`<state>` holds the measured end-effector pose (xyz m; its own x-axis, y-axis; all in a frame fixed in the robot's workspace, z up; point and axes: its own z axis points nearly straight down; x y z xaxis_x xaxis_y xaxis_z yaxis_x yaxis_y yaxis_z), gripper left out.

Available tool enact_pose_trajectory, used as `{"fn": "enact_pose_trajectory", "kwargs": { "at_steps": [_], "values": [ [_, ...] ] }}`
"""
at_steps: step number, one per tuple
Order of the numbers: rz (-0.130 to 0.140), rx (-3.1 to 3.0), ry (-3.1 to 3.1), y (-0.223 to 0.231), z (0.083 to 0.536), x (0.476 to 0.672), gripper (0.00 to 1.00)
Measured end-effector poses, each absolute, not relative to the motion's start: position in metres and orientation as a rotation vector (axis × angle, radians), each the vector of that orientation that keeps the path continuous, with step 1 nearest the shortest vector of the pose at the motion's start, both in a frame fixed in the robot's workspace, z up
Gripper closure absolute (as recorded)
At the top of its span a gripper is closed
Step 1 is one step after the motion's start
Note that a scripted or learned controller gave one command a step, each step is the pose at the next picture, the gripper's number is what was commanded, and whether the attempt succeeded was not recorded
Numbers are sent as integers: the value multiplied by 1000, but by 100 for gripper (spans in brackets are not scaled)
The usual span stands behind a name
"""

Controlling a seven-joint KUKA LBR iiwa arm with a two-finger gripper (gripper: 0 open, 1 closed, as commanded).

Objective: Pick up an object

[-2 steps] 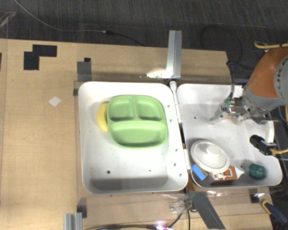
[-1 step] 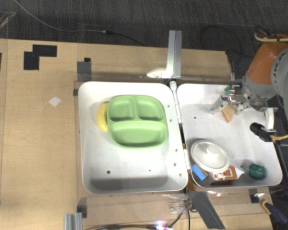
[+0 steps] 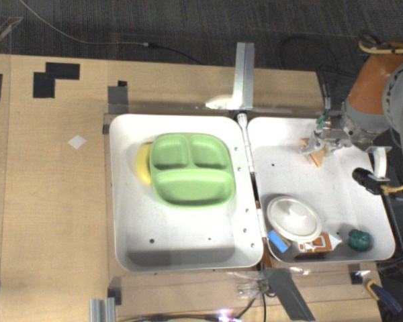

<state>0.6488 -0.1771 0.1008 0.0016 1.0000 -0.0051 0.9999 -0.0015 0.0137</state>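
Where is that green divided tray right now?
The green divided tray lies in the left bin, toward its back, partly covering a yellow object at its left edge.

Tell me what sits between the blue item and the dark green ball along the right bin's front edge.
In the camera view, a small orange-and-white carton lies between the blue item and the dark green ball.

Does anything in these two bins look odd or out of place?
Slightly: the green divided tray in the left bin lies on top of a yellow object, hiding most of it. Nothing looks spilled or broken.
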Motion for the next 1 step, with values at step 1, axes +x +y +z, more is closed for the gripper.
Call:
{"fn": "enact_pose_trajectory", "kwargs": {
  "at_steps": [1],
  "values": [
    [-19, 2113, 2345, -106, 86, 656, 100]
  ]
}}
